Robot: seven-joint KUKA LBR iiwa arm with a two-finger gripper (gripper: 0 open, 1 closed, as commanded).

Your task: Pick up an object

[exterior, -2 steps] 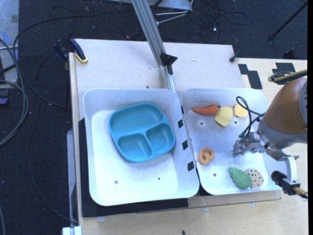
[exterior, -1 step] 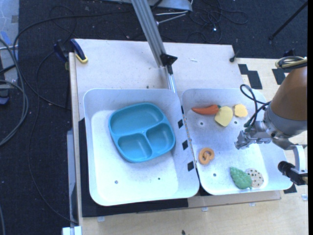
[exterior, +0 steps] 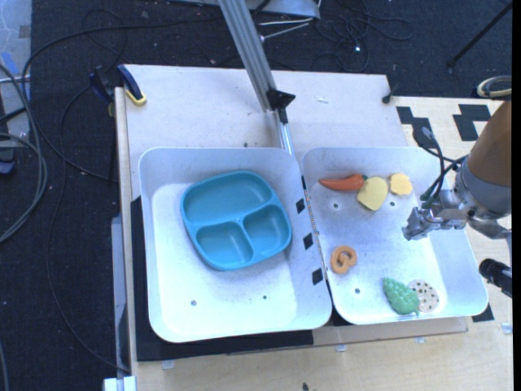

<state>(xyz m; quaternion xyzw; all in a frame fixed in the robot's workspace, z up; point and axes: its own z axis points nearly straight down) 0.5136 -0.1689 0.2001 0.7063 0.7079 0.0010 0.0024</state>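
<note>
The right bin point(exterior: 456, 255) holds several small objects: an orange carrot point(exterior: 343, 183), a yellow pear-shaped piece point(exterior: 373, 193), a small yellow-orange piece point(exterior: 400, 185), an orange pretzel point(exterior: 343, 259), a green leafy piece point(exterior: 400, 296) and a speckled round cookie point(exterior: 423, 294). My gripper point(exterior: 413, 227) hangs over the right side of this bin, below and to the right of the yellow pieces. Nothing shows between its fingertips. The arm's grey wrist and orange band enter from the right edge.
The left bin point(exterior: 163, 300) holds a blue divided plate point(exterior: 236, 219). A slanted metal pole point(exterior: 248, 43) rises behind the bins. Cables lie on the dark floor around the bench. A black and white marker board point(exterior: 456, 120) lies at the right.
</note>
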